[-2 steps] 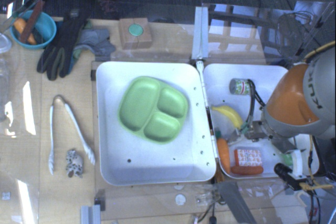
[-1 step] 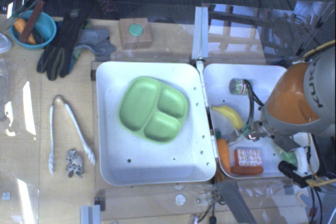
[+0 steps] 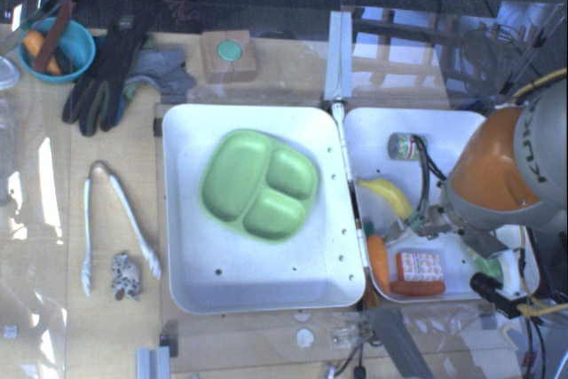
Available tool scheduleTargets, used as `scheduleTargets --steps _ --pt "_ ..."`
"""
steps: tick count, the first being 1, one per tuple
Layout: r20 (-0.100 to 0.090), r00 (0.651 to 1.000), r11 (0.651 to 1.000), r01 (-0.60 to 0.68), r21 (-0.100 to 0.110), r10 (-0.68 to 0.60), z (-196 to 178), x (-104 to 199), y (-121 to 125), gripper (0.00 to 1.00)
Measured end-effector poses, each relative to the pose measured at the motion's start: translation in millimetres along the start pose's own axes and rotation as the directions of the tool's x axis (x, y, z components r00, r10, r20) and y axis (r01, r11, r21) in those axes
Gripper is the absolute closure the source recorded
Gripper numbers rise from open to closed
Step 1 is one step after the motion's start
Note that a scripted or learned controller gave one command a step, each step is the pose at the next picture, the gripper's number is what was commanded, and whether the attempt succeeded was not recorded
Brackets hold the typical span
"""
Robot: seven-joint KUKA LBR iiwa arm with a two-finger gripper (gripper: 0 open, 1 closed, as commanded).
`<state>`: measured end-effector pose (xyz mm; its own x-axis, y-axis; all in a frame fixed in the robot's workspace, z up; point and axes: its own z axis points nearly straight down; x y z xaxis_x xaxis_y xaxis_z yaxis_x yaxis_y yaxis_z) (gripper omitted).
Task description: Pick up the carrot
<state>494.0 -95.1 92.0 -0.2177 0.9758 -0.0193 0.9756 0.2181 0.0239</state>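
The orange carrot (image 3: pixel 379 260) lies along the left wall of the right bin (image 3: pixel 373 130), near its front corner. My gripper (image 3: pixel 417 225) hangs low over the middle of that bin, just right of and slightly behind the carrot's far end, close to it. The grey arm with its orange band (image 3: pixel 497 169) covers the right half of the bin and hides much of the gripper. Nothing shows in the gripper's grasp.
The right bin also holds a yellow banana (image 3: pixel 388 193), a small can (image 3: pixel 404 146), a red-and-white packet (image 3: pixel 419 266) and a green item (image 3: pixel 486 264). A green divided plate (image 3: pixel 259 183) sits in the left bin (image 3: pixel 191 280). Tongs (image 3: pixel 124 217), black gloves (image 3: pixel 106 80) and a blue bowl (image 3: pixel 58 49) lie on the bench at left.
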Motion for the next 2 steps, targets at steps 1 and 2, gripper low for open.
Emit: scheduleTargets --steps 1,2 --pt "0.001 0.998 0.998 0.062 -0.002 -0.062 -0.4 -0.3 1.6 0.0" --pt "0.0 0.996 0.996 0.084 -0.004 -0.084 -0.7 -0.3 1.4 0.0"
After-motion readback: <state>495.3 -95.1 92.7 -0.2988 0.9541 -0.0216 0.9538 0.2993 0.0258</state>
